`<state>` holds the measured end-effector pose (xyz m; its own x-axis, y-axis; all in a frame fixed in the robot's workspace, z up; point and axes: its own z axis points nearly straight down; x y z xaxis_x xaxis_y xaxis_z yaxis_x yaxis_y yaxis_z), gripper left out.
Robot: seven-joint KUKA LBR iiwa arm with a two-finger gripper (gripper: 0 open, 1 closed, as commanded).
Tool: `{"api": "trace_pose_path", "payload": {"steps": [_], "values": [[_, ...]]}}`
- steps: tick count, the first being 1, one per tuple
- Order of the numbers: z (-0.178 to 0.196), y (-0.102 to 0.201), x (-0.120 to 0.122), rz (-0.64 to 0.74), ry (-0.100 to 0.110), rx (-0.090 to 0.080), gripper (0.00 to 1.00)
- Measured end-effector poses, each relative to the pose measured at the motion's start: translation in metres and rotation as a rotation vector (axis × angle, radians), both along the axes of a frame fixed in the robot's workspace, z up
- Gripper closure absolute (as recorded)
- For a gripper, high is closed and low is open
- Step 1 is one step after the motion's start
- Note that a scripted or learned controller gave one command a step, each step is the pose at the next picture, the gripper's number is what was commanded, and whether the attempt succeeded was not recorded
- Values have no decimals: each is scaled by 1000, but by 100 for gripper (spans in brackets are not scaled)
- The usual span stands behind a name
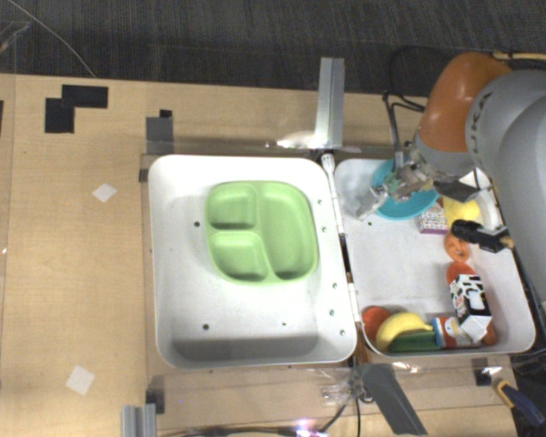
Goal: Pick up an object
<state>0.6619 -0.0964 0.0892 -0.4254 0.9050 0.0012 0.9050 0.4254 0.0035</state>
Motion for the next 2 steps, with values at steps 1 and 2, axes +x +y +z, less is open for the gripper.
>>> {"api": "trace_pose_path", "payload": {"steps": [1, 2], "values": [[0, 5, 1, -299, 15, 1, 0], [-1, -1, 4, -440, 25, 1, 0]]}}
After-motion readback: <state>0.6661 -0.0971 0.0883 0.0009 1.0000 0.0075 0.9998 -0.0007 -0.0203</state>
